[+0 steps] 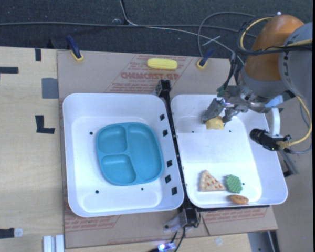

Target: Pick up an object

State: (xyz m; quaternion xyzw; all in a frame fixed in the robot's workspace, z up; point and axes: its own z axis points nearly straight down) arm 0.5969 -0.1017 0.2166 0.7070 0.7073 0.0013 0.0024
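The desk [21, 156] is covered at its middle by a brown cardboard sheet [131, 77], and on that sit two shallow white bins side by side. The left bin [79, 193] holds a blue sectioned plate [129, 154], lying flat at the bin's centre. The right bin [262, 156] carries the small things. The grey arm [283, 51] with its orange band enters from about two o'clock and leans over that bin's far edge.

The gripper [219, 114] hangs over the bin at roughly eleven o'clock from its centre, fingers angled downward and spread a little. A small pale yellow object [216, 123] sits right at the fingertips (whether it is truly pinched I cannot tell).

Down at the bin's six o'clock lie a waffle-patterned wedge [210, 182], a green knobbly piece [233, 183] just beside it, and a small orange piece [238, 199] below. A yellow banana-shaped toy [161, 63] rests on the cardboard at twelve o'clock.
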